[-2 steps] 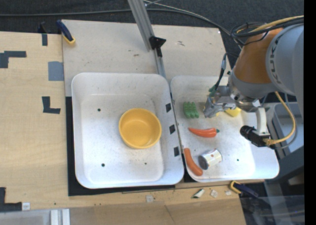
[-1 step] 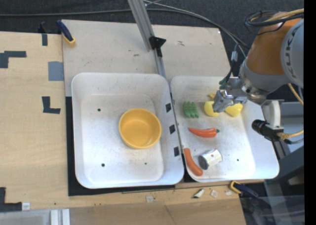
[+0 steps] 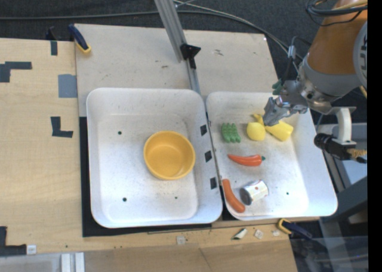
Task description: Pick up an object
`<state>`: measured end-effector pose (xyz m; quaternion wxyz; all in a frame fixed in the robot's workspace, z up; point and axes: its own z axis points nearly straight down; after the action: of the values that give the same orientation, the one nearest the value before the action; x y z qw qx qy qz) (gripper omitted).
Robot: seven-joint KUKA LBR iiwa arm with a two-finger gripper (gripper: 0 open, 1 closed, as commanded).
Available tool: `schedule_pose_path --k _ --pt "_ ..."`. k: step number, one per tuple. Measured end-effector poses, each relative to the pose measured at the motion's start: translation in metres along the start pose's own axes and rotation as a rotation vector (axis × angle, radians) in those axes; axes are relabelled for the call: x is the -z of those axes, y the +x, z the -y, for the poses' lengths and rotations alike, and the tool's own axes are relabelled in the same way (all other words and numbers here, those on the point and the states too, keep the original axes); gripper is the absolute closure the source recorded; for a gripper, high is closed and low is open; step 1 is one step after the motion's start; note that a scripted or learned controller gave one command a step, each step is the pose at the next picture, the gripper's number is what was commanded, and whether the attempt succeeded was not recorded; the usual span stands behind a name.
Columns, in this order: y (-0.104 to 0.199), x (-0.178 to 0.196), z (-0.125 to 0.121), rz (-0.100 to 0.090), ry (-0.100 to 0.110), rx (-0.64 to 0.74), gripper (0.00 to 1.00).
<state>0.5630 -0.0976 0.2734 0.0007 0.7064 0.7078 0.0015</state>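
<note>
My gripper [image 3: 271, 116] hangs over the back of the right bin [image 3: 310, 196], its fingers down at two yellow pieces: a round lemon-like one [image 3: 255, 132] and a blocky one [image 3: 280, 131]. The fingertips sit right above the gap between them, and whether they touch either piece cannot be told. A green ridged toy [image 3: 230, 132] lies left of the yellow ones. A red chili pepper [image 3: 245, 158] lies mid-bin. Near the front are an orange sausage-like piece [image 3: 231, 196] and a small silver can [image 3: 254, 191].
The left bin [image 3: 107, 205] holds a yellow bowl [image 3: 169, 154]. A slanted metal pole [image 3: 173, 23] runs from the top down to the bins' shared wall. The arm's orange band [image 3: 337, 32] and cables fill the upper right. Small scraps lie by the bench's front edge.
</note>
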Motion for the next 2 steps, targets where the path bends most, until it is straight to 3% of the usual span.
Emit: schedule_pose_path --k 1,2 --pt "0.063 -0.010 0.007 0.000 0.006 0.005 1.00" --pt "0.106 -0.023 0.015 0.000 0.011 0.003 1.00"
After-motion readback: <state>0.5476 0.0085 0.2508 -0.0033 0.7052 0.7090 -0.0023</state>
